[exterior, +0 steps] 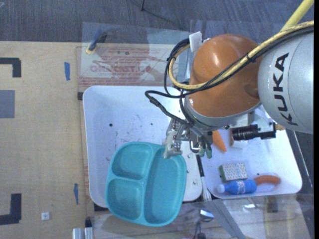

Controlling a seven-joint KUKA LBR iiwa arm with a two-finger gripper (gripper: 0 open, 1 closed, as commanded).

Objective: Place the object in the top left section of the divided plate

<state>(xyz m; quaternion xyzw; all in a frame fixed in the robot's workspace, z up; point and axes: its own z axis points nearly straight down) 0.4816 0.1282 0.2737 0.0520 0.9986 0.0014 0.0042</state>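
Arm low over the plate's edge, nothing yet placed in any section.

The metal two-finger gripper (pixel 174 146) hangs at the upper right rim of the teal plastic divided plate (pixel 145 183) in the left white bin (pixel 99 113); whether its fingers are apart or together cannot be told, and no object shows between them. All three plate sections look bare, so the placing seems still to do. In the right bin lie an orange carrot-like piece (pixel 219 140), a speckled sponge-like block (pixel 234 171) and a blue bottle (pixel 238 187).
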